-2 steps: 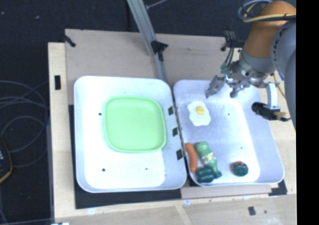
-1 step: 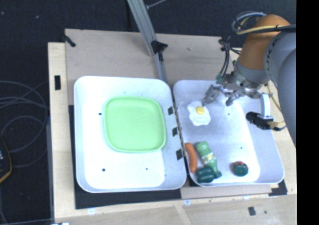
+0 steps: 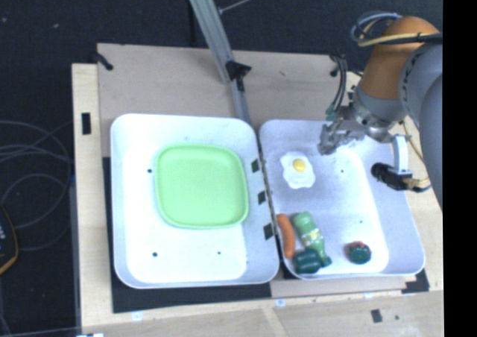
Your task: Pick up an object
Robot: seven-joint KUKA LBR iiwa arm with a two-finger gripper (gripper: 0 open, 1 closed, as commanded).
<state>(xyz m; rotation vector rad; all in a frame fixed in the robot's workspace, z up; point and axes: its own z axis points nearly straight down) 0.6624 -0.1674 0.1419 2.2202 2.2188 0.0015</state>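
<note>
Looking down at a slant: a bench (image 3: 171, 82) bears two shallow white bins side by side.
Arm: the grey arm (image 3: 387, 67) with its orange band enters from 3 o'clock, toward the upper corner of the view, and bends down over the right bin (image 3: 350, 186).
Gripper: the gripper (image 3: 332, 140) hangs over the right bin's 12 o'clock portion, near the back wall. Nothing is seen between its tips, and how far it is parted cannot be told from this angle.
Fried egg: a toy fried egg (image 3: 298, 170) with a yellow yolk lies flat on the right bin's floor, at about 7 o'clock from the gripper, near it but apart.
Carrot: an orange carrot (image 3: 286, 235) lies lengthwise against the right bin's 9 o'clock wall, toward the front.
Green bottle: a green bottle-like item (image 3: 307, 233) lies just beside the carrot, on its 3 o'clock side.
Dark green piece: a small dark green object (image 3: 307, 260) sits at the bottle's 6 o'clock end, touching or nearly so.
Round object: a small green and red round thing (image 3: 358, 253) rests near the bin's 5 o'clock corner, apart from the others.
Left bin: the left bin (image 3: 134, 238) holds a pale green square plate (image 3: 201, 185), lying flat near its centre.
Pole: a grey slanted pole (image 3: 212, 22) runs from 12 o'clock down to the seam between the bins.
</note>
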